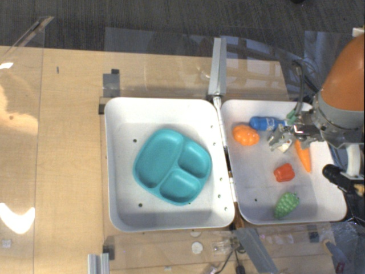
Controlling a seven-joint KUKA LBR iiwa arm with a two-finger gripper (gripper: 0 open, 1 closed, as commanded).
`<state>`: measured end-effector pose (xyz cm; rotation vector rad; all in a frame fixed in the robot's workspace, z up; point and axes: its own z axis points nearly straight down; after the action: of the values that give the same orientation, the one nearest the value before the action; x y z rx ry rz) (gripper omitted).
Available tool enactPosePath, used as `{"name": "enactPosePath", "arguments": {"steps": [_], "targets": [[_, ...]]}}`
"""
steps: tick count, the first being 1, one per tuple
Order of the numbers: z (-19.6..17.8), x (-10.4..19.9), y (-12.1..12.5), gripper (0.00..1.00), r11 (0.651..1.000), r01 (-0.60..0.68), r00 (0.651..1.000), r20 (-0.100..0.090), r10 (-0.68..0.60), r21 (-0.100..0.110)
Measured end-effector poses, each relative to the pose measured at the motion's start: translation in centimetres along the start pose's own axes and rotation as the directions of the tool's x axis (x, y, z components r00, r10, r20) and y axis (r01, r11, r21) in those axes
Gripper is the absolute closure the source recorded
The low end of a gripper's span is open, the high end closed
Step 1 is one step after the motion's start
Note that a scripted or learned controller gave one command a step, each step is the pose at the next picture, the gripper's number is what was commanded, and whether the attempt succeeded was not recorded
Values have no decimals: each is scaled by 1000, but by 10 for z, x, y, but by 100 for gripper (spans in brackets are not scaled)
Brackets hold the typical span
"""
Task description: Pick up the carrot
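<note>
The carrot lies in the right bin near its far right side, just under the arm's wrist. A red piece sits beside it, an orange fruit and blue bottle farther left, a green piece nearer. The gripper hovers just left of the carrot; I cannot tell its state.

I am looking down on a pale wooden bench lying under a clear sheet that is catching white glare at the left edge. Beyond its far edge, dark grey carpeted floor is showing. A metal bracket is standing upright along the bench's back.
</note>
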<state>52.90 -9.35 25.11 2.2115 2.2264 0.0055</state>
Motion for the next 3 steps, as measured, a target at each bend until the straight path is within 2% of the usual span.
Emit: {"name": "enactPosePath", "arguments": {"steps": [1,2,3], "targets": [[89,-23,61,0,991,137,991,0,-137,1],[157,0,100,0,927,376,927,-3,-376,5],[144,1,103,100,926,377,926,2,-377,-4]]}}
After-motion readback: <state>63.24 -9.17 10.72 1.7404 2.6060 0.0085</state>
